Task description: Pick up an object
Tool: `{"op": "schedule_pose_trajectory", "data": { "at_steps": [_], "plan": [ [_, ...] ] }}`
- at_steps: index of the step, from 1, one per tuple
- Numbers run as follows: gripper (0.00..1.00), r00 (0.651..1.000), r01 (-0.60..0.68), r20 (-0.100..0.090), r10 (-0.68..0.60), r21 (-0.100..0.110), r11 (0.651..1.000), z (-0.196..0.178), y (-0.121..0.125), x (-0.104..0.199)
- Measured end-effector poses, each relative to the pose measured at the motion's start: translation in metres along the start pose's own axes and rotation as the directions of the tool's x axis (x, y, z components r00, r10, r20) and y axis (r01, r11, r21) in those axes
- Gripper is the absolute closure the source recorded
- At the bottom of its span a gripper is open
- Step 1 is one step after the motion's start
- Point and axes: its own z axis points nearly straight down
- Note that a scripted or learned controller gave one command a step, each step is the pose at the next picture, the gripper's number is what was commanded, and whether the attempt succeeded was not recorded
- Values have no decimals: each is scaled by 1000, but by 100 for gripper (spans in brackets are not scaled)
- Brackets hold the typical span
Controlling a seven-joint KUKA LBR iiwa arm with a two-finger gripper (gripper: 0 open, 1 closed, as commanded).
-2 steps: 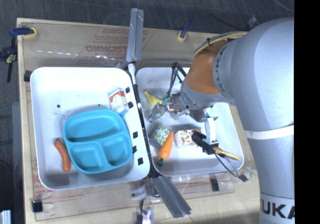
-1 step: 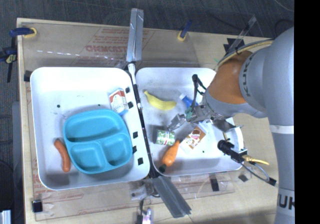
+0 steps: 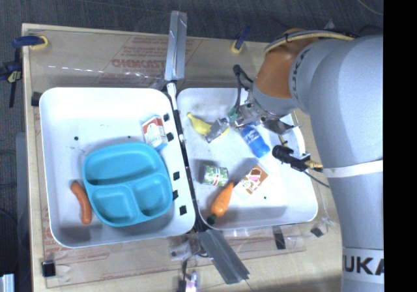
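My gripper (image 3: 220, 129) is low in the right bin (image 3: 287, 209), at its upper middle. Its tip sits right beside a yellow banana (image 3: 198, 124), which lies to its left near the divider. A blue bottle (image 3: 255, 141) lies just right of the gripper, partly under the wrist. Further down the bin are a green can (image 3: 214, 174), an orange carrot (image 3: 222, 199) and a small brown-and-white carton (image 3: 253, 180). I see nothing lifted off the bin floor.
The left bin (image 3: 58, 121) holds a blue divided plate (image 3: 127, 183), a sausage (image 3: 81, 201) at its left and a small red-and-white carton (image 3: 154, 131) by the divider. The arm's grey body (image 3: 339, 108) covers the right bin's right side.
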Motion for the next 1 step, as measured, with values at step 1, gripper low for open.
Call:
{"op": "schedule_pose_trajectory", "data": {
  "at_steps": [1],
  "plan": [
    [100,1000,8,0,-8,0,1000,-11,2,1]
  ]
}}
